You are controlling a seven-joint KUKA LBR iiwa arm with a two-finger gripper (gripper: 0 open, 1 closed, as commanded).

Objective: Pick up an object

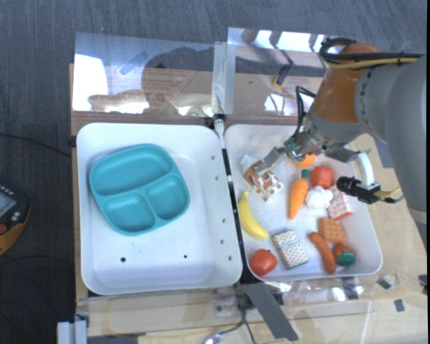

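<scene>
— Grey arm [387,99] with its orange band comes in from the right and is cut off at the picture's edge. What can you make out of the gripper [272,160]?

— It sits low in the right bin [233,192], toward the upper left part. Whether its fingers are wide or closed I cannot tell; they blur into the clutter.

— Anything readable?

— No. A small patterned box [290,249] lies near the bin's front, but its print is too small to read. Reddish writing shows through the clear panel behind the left bin [129,271], also illegible.

— Where are the objects relative to the gripper?

— A brown-and-white lattice piece [264,180] lies just beside the gripper tip, perhaps touching; I can't confirm it is between the fingers. A carrot [297,196] lies just right of it, a banana [251,219] below by the bin's left wall, a tomato [263,261] at the front. A sausage [322,251] and waffle [332,229] lie farther right.

— And the left bin?

— It bears a teal divided tray [137,187].
</scene>
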